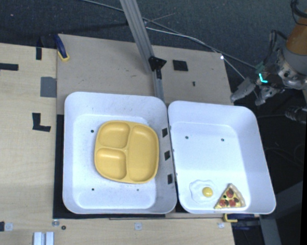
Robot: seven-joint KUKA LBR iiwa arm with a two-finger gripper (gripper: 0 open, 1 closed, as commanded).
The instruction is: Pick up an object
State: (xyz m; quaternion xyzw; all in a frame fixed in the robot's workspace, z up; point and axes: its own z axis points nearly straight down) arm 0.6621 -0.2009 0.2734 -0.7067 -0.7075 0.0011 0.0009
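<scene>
the desk carries two shallow white bins side by side. the left bin holds a yellow tray with three compartments, lying flat near the middle of the bin floor, a little toward the right wall. its compartments hold nothing that can be seen.

the right bin has two small things, both down in its near right corner. a toy fried egg, white with a yellow yolk, lies flat on the floor. just beside it, to the right, lies a toy pizza slice, a triangle with its tip pointing up and away from the near wall, topped with red and dark spots. whether egg and slice touch cannot be told; they are very close.

the arm comes in at the upper right, its orange band visible near the top edge. the hand hangs beyond the far right corner of the right bin, above the desk edge and the dark floor, well apart from the egg and the slice. its grey fingers point down and to the left, with a small teal light just above them. they appear spread apart, with nothing between them.

a grey pole slants across the desk from the top toward the gap between the bins.
</scene>
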